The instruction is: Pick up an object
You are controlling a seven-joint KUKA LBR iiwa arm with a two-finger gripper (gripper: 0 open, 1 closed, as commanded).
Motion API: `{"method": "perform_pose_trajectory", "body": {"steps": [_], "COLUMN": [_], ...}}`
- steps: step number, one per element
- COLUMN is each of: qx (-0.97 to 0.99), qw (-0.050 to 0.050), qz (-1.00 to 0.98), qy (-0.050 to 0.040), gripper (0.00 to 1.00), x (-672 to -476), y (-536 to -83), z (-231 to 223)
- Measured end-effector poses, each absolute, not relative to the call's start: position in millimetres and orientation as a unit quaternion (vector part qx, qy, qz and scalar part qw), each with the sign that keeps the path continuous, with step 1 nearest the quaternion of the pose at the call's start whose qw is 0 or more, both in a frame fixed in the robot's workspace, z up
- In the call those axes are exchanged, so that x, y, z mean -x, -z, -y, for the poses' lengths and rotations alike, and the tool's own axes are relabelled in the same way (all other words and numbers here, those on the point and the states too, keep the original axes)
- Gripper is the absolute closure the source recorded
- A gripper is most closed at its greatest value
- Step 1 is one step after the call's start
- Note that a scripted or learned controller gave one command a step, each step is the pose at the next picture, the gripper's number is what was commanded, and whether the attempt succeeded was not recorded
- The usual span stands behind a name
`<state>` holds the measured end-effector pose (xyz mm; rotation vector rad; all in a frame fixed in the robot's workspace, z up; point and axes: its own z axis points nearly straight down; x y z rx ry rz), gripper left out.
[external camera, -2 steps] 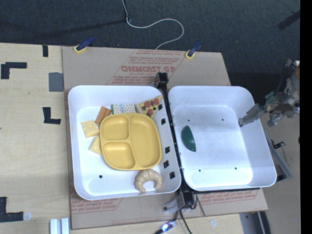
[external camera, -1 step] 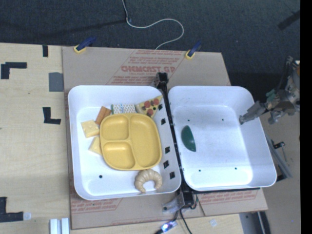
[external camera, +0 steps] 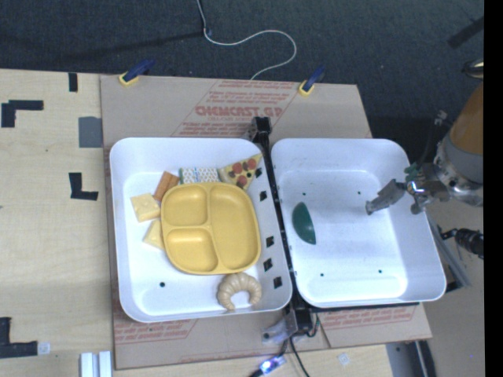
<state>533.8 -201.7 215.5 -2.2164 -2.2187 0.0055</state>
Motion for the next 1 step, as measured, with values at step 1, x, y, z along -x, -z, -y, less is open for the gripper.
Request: {"method": "perform_pose_trajectory", "body": {"steps": [1], "qx": [0.707], "qw": [0.002], "qz": [0.708], "qy": [-0.0017], "gripper": [0.0], "x": [-528.6], "y": [-169.1], "z": [195.3]}}
